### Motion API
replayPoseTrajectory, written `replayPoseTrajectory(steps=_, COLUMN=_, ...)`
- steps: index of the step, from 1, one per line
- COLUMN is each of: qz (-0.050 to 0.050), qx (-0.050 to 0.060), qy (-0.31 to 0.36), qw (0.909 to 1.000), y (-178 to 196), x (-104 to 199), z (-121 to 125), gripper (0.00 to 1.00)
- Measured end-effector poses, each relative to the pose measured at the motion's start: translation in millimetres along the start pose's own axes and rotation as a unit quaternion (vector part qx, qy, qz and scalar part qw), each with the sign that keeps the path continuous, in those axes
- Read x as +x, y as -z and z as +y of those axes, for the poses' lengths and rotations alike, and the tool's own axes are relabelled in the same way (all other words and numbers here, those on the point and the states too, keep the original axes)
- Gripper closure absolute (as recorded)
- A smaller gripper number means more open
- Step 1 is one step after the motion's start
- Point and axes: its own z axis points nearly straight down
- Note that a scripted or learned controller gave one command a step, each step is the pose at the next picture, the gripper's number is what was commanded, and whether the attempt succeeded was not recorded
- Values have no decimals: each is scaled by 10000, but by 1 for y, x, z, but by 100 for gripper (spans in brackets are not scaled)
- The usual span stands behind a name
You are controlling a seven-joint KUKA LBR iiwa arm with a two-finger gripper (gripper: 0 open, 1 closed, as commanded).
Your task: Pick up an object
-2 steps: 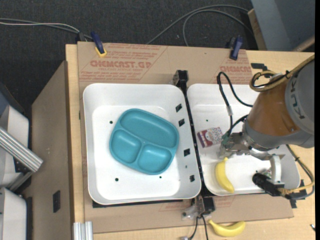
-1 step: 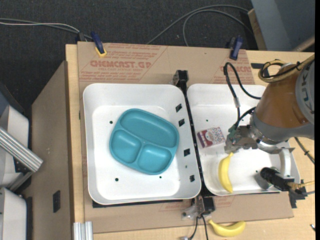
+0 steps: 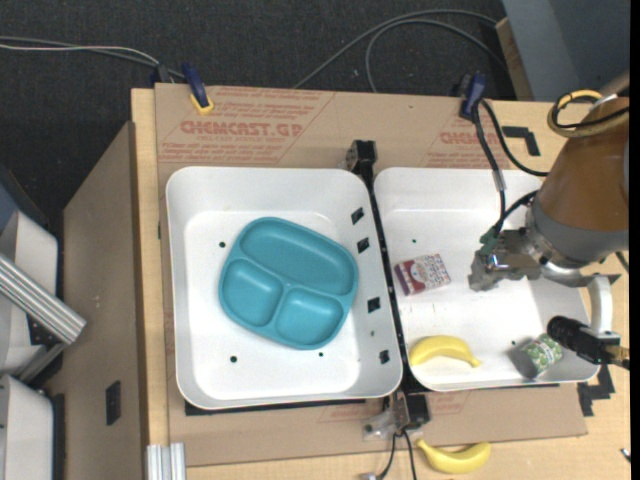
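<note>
Tool (image 3: 487,271) grip state unclear, poised in the right bin (image 3: 455,193) between packet (image 3: 421,273) and banana (image 3: 443,352); risk of closing on nothing.

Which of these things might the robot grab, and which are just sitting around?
For the job:
- end effector, over the right bin
- red packet, right bin
- banana, right bin
- green packet, right bin
- blue plate, left bin

Just lying about:
- second banana, outside the bins, at the front edge
- two white bins
- cardboard
- clamps
- cables
</note>
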Motion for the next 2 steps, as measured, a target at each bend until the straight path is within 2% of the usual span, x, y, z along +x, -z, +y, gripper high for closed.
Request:
replayPoseTrajectory(steps=1, qz=2, qx=0, qy=6, qw=10000, y=49, x=0, z=2, gripper=100)
replayPoseTrajectory(steps=2, qz=16, qx=16, qy=35, qw=10000, y=55, x=57, z=22, gripper=100)
